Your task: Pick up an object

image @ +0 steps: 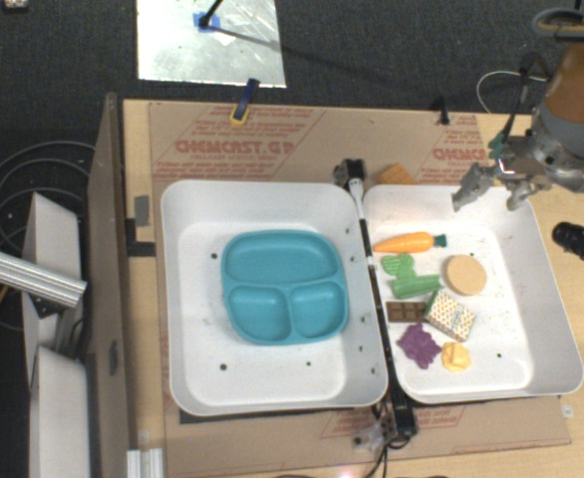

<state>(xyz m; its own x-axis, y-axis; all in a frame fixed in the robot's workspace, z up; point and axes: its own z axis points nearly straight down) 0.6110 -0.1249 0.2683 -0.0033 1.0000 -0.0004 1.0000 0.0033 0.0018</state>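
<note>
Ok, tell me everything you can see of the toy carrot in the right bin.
The carrot looks like smooth plastic: an orange body tapering leftward, with a small green top at its right end. It lies flat, roughly crosswise, in the upper left of the right bin, just above the green toy and apparently apart from it.

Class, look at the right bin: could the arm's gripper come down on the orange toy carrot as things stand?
Probably yes. The orange toy carrot lies on bare floor at the top of the pile in the right white bin, nothing on top of it. The open gripper hovers up and right; only the green toy lies close below.
</note>
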